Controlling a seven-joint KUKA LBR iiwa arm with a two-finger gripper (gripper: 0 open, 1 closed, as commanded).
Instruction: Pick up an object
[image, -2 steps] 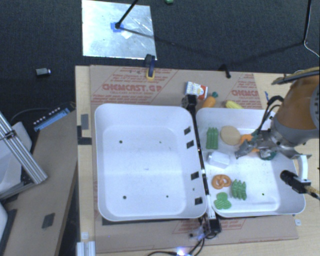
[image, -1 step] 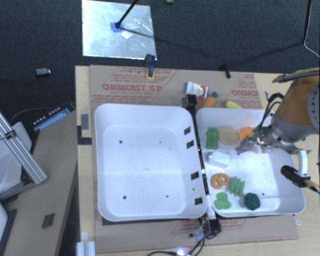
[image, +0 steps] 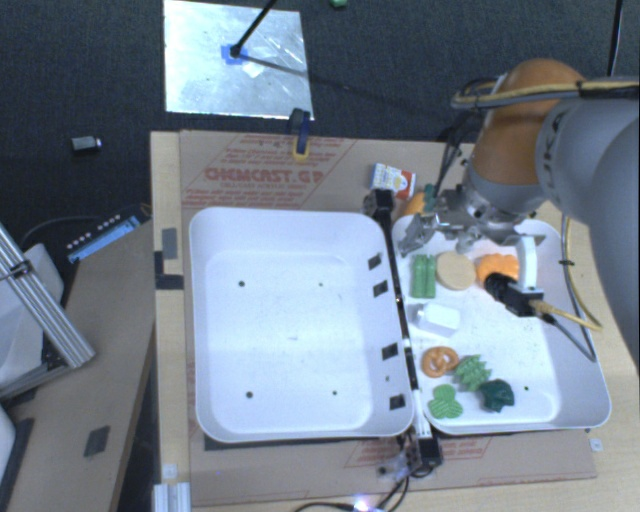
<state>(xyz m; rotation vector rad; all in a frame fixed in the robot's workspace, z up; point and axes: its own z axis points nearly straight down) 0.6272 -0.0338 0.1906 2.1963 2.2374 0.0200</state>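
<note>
Camera view: arm low over right bin, end effector down.

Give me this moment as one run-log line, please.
stage: reaching | gripper: low over right bin, far end, nothing seen held | nearest: tan disc, green block | pick: not done

Cardboard-covered bench under two adjoining white bins, blue-yellow clamp.

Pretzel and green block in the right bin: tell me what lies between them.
In the camera view, a white block lies between the pretzel and the green block.
</note>
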